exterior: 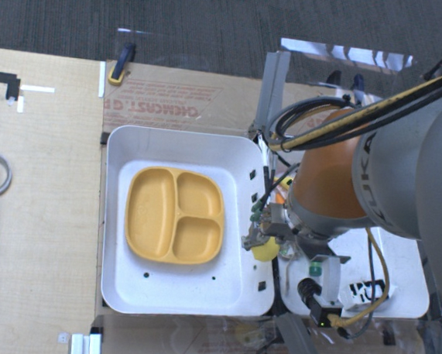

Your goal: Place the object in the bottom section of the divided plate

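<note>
A yellow divided plate (175, 215) lies in the left white bin (118, 279). It has one long section on its left and two smaller ones on its right, upper and lower (197, 238). My gripper (260, 240) hangs over the wall between the two bins, right of the plate. A small round yellow object (265, 251) sits at its tip, between the dark fingers, and the gripper is shut on it. The wrist hides most of the object's top.
The grey and orange arm (337, 183) covers most of the right bin (403, 303), with cables looping around it. A small orange-yellow item (283, 188) peeks out beside the wrist. A cardboard sheet (174, 102) lies behind the left bin.
</note>
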Available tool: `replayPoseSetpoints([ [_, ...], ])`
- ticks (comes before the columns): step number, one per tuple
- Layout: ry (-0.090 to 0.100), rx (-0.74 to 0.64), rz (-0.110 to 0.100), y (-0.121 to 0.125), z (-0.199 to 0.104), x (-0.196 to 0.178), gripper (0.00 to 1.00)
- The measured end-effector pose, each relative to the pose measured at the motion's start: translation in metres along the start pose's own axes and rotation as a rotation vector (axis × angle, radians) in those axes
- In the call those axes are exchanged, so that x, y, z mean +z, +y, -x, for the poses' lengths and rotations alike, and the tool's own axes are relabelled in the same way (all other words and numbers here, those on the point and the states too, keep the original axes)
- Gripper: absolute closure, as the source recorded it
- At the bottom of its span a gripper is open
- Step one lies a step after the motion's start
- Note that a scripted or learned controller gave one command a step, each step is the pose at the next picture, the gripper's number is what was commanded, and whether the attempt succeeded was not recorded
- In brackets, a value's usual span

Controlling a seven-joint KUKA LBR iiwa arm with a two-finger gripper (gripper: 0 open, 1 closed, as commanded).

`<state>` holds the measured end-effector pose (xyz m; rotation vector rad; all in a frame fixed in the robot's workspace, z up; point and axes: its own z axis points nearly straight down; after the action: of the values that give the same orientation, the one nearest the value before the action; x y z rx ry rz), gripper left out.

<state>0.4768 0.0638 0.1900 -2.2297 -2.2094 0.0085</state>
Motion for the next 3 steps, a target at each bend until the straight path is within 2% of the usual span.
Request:
replayPoseSetpoints([
  [1, -0.002, 0.358, 0.002, 0.053, -0.050, -0.099, 1.00],
  [2, -0.002, 0.565, 0.000, 0.041, -0.138, -0.004, 1.00],
  [3, 0.003, 0.574, 0.013, 0.053, -0.125, 0.082, 1.00],
])
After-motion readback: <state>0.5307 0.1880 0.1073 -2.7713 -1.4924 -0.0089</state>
